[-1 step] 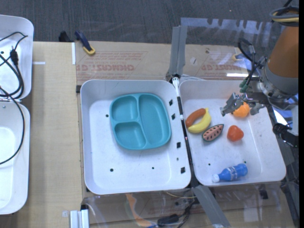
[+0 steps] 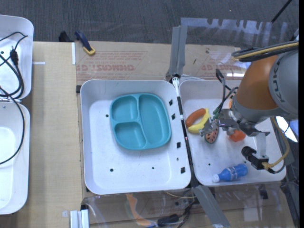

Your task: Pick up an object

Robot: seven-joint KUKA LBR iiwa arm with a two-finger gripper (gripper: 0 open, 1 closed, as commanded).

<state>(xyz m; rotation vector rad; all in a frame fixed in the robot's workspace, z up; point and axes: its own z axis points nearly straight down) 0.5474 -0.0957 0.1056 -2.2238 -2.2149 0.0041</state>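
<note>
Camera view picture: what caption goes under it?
Robot arm reaches into right bin of toys; teal plate in left bin.

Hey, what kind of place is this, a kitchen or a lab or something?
Most likely a robotics lab bench set up for grasping trials. A grey and orange robot arm reaches over two white bins, one holding a teal divided plate, the other toy food and a small blue bottle.

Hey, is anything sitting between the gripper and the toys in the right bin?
Nothing visible does. The gripper hangs right over the watermelon slice, with the orange and yellow toy just beside it in the right bin.
</note>
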